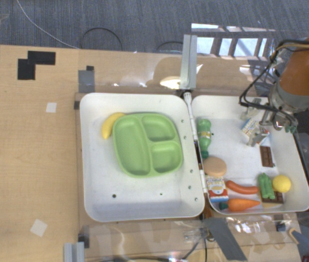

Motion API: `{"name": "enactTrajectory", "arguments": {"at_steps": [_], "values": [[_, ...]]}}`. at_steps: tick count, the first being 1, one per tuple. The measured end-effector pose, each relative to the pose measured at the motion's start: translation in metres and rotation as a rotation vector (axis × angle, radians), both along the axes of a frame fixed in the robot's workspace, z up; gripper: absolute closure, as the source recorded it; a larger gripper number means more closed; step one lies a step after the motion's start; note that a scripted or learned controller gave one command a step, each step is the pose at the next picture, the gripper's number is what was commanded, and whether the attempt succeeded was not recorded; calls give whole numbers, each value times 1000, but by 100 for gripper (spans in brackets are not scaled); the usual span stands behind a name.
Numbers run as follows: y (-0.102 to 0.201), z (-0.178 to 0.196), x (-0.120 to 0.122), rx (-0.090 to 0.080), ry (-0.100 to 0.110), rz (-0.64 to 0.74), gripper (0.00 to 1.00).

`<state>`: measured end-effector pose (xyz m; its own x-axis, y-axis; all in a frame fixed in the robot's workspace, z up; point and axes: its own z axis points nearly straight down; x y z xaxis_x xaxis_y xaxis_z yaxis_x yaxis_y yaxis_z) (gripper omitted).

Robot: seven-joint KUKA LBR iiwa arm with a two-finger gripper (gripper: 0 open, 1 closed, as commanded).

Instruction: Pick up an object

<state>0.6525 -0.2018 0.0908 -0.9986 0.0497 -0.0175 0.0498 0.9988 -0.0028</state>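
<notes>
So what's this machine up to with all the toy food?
A robot arm reaches in from the right over the right bin, which holds toy food: a green bottle, carrots, a yellow lemon and a few others. Its gripper hangs low near the back of that bin; nothing can be seen in its grasp. The left bin holds a green divided plate with a banana beside it.
</notes>
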Motion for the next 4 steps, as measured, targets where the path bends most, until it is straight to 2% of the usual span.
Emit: {"name": "enactTrajectory", "arguments": {"at_steps": [1,2,3,4], "values": [[-5,-2,-61,2,7,-25,0],[64,1,-152,-1,2,174,0],[112,29,-68,1,2,263,0],[16,68,-76,-10,7,675,0]]}}
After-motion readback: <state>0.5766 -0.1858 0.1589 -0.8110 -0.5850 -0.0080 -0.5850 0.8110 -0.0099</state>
